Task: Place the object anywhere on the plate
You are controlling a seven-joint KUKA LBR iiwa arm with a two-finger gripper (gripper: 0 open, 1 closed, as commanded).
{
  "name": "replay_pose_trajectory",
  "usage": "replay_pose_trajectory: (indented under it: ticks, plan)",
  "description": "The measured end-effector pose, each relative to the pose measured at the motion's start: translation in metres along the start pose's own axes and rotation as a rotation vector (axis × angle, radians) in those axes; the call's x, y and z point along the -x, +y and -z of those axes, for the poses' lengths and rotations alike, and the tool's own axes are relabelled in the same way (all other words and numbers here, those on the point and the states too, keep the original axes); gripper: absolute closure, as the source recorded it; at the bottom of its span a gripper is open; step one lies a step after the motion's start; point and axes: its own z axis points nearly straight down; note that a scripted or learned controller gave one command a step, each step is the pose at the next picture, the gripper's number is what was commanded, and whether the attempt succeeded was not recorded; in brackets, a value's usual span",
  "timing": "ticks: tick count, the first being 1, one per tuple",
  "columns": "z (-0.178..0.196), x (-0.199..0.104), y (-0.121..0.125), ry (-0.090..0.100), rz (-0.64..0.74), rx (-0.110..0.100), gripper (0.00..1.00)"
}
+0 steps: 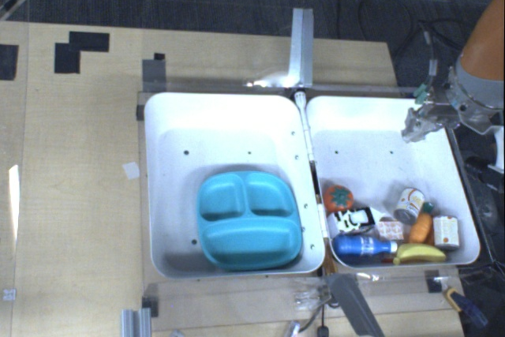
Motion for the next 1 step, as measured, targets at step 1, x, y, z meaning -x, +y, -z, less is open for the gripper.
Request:
replay_pose_trajectory:
  ticks: [1]
  plan:
    - [0.119, -0.003, -0.0517, 0.0, 0.067, 0.003, 1.0]
